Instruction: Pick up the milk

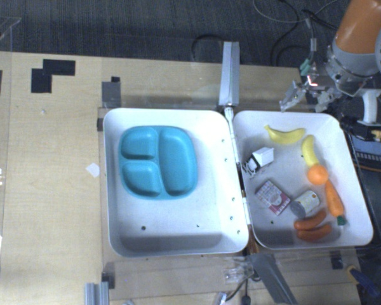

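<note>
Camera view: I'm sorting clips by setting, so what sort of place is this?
Probably a robot-manipulation lab bench, not a kitchen: two white bins fixed side by side on a wooden bench, toy food such as a banana in the right one, and loose cables on dark carpet behind.

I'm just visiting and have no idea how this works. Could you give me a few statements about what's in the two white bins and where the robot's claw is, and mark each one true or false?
1. The blue divided tray lies in the left bin. True.
2. The gripper is down among the food items. False: it hangs above the far edge of the right bin, beyond the items.
3. The small white milk carton sits in the right bin, near its left wall. True.
4. The milk carton is in the blue tray. False: it lies on the right bin's floor.
5. Two yellow bananas lie in the right bin. True.
</note>
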You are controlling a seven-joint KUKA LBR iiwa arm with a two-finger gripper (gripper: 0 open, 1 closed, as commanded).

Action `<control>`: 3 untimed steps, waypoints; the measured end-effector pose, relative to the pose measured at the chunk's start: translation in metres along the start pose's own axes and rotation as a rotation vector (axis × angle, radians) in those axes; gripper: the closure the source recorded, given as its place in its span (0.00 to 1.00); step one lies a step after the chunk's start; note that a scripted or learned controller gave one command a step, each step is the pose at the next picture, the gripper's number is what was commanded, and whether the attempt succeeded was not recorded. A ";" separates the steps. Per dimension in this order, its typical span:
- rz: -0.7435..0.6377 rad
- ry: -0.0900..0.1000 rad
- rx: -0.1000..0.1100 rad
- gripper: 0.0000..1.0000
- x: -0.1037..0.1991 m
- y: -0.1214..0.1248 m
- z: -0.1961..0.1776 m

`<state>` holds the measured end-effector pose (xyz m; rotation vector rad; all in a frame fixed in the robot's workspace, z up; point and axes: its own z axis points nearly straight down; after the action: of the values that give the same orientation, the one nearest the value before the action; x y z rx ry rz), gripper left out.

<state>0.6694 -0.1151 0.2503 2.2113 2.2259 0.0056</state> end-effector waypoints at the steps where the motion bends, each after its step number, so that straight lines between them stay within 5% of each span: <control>1: 0.037 0.000 0.003 0.00 0.035 -0.003 0.126; 2: 0.328 0.002 -0.002 0.00 0.034 -0.041 0.162; 3: 0.328 0.002 -0.002 0.00 0.034 -0.041 0.162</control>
<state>0.6293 -0.0812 0.0882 2.5452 1.8354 0.0115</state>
